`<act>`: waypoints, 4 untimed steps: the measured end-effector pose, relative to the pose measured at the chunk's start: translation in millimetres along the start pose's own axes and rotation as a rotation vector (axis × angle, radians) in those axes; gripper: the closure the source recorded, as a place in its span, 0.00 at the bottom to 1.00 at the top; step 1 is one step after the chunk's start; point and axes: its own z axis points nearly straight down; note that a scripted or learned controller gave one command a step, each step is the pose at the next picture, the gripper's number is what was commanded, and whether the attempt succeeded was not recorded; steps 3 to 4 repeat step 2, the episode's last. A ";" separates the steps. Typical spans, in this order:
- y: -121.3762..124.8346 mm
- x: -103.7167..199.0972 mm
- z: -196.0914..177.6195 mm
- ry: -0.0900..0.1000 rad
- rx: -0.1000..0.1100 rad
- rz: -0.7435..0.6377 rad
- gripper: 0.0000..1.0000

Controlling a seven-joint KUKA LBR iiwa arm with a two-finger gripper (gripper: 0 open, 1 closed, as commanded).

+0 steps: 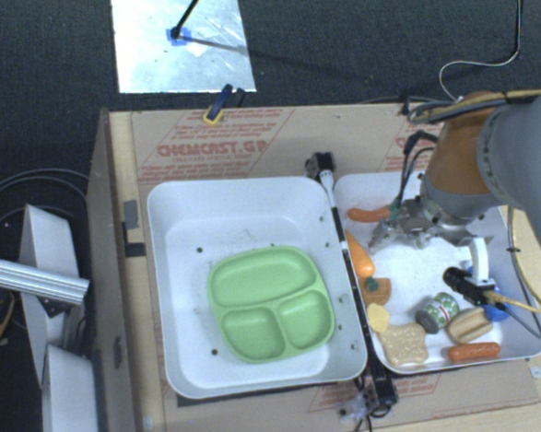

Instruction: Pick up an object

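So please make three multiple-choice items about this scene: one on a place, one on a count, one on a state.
1. Where does the green plastic divided tray lie?
A. left white bin
B. right white bin
C. cardboard

2. How many compartments has it?
A. two
B. three
C. five

3. How does the small green-labelled tin can rest?
A. upright
B. on its side
C. between the fingers

Key: 1 A, the tray sits within the left bin's walls. 2 B, one long section above two smaller ones. 3 B, its round end faces sideways.
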 end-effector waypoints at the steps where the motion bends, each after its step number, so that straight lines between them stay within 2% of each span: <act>1: 46.5 11.7 -0.7 0.001 -0.003 -0.002 0.00; 2: 63.4 18.3 1.4 -0.001 0.018 -0.003 0.00; 4: 63.4 18.3 1.4 -0.001 0.018 -0.003 0.00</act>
